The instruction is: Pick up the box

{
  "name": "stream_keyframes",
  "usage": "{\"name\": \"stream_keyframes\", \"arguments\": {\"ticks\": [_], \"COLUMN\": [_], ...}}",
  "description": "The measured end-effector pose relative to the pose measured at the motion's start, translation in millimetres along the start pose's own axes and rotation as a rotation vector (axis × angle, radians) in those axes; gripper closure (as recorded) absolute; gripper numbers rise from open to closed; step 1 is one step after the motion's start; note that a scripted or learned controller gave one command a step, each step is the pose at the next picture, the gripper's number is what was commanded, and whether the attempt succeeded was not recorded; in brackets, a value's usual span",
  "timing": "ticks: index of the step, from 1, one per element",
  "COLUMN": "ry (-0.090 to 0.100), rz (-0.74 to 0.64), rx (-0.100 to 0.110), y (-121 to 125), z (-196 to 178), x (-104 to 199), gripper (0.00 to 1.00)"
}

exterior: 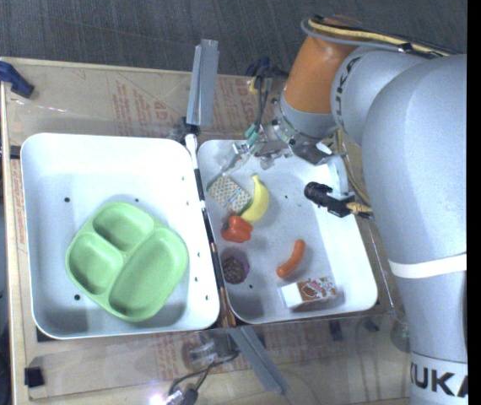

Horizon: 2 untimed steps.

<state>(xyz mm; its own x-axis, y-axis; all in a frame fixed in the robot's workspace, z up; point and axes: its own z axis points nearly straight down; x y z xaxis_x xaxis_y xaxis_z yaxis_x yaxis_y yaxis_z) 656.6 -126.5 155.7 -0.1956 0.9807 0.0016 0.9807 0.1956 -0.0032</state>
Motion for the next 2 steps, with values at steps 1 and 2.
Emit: {"name": "stream_keyframes", "arguments": {"ticks": [1,2], "ry": [-0.009,-0.012], "rz": [-0.106,-0.11], "rx": [-0.008,-0.01], "y": [-35.6,-34.6], "z": [59.4,48.2], "x": [21.4,20.5], "gripper": [0.0,1.0]}}
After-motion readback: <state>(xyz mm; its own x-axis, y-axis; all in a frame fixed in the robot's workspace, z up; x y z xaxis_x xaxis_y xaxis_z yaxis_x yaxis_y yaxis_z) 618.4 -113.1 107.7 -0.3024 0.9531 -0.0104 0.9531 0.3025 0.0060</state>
